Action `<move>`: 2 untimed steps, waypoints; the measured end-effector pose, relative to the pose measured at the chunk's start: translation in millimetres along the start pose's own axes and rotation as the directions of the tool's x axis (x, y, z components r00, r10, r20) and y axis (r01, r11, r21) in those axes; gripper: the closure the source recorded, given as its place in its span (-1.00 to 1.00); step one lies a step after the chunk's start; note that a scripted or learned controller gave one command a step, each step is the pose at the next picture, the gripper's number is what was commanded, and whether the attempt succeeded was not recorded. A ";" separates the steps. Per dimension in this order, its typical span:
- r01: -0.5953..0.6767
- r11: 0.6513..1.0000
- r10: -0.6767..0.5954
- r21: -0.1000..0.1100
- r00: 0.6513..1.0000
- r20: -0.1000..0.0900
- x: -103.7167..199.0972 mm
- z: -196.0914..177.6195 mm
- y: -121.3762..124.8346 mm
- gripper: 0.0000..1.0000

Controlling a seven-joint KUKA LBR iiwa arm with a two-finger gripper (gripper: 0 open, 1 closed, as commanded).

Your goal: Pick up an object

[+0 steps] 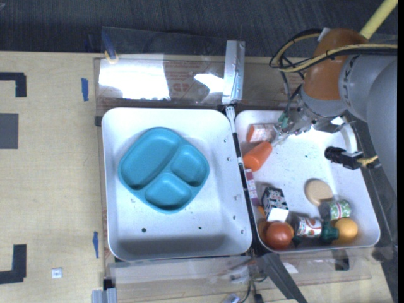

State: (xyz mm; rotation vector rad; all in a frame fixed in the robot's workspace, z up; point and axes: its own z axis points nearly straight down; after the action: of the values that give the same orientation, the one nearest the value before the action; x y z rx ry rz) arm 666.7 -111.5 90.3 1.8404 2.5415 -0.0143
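Where the gripper (285, 126) meets the packet (260, 132) (blurred), its grip is unreadable.

Blue divided plate (164, 168) in left bin (120, 232)

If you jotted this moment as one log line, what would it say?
arm: over right bin far end | gripper: beside orange object | left bin: blue tray | grasp: unconfirmed

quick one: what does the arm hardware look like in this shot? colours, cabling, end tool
Grey rounded arm entering from the right, with an orange band above the wrist. Black and yellow cables loop beside the band. At its tip, a small metallic pincer, too blurred to make out further detail.
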 end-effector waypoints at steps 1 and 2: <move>0.057 0.998 -0.057 -0.019 0.998 -0.002 37.8 -119.4 16.3 1.00; 0.058 0.998 -0.058 -0.012 0.998 -0.003 37.9 -122.0 15.2 1.00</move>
State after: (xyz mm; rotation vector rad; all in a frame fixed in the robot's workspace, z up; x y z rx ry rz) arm 669.6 -69.6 212.0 1.7640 2.5907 0.0036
